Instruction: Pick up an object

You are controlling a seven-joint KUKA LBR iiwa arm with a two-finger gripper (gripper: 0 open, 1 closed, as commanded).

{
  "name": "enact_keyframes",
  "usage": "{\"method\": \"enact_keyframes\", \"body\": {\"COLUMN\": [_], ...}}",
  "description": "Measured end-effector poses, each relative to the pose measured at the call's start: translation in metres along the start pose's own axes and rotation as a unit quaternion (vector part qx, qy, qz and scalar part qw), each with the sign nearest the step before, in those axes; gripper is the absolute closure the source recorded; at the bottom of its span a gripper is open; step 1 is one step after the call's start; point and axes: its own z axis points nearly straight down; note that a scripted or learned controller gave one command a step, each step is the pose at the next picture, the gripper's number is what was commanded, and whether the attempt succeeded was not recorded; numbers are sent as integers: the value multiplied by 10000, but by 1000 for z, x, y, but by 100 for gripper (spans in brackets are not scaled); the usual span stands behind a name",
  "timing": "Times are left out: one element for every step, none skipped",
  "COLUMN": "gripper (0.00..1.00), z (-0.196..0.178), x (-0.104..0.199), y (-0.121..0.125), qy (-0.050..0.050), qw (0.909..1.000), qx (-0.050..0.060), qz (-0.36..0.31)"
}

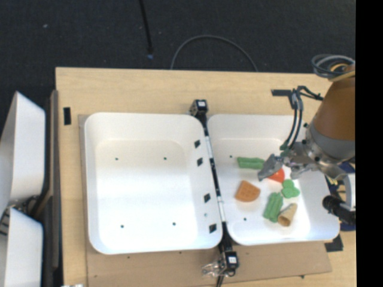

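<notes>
Since the gripper (270, 171) hangs low in the right bin (257, 235) over a small orange-red piece (276, 175), a good pick would mean settling squarely on that one piece, clear of its neighbours; I cannot tell how the gripper is set or whether it grasps anything. Nearest lie a tan cone-like piece (288, 214) and a ribbed green cylinder (273, 207), then a matte orange wedge (246, 192) and a lumpy green piece (290, 189). Farther back rests a green bar (250, 162).
</notes>
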Motion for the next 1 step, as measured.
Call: {"method": "enact_keyframes", "body": {"gripper": [0], "z": [128], "x": [3], "y": [5], "qy": [17], "qw": [10000], "qx": [-8], "qz": [19]}}
